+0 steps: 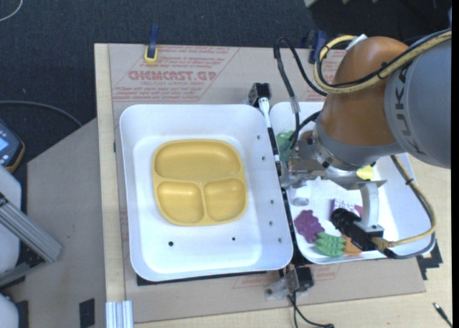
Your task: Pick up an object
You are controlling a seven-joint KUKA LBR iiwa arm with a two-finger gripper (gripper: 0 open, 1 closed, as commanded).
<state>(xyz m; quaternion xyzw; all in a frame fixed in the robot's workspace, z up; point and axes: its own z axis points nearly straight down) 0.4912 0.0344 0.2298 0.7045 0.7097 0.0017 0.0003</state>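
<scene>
your gripper (305,176) sits low over the right bin's (409,208) left side; you can't tell its finger state. the purple toy (308,224) lies just nearer you, beside it.

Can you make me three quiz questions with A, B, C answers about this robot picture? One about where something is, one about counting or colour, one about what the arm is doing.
1. Where is the yellow tray?
A. In the left bin
B. In the right bin
C. On the floor

2. How many sections does the yellow tray have?
A. One
B. Three
C. Six

3. Where is the arm right now?
A. Over the left bin
B. Off the bench entirely
C. Over the right bin

Answers: 1 A, the tray lies flat in the left bin. 2 B, one long section above two smaller ones. 3 C, it hangs over the right bin, near the purple toy.
</scene>
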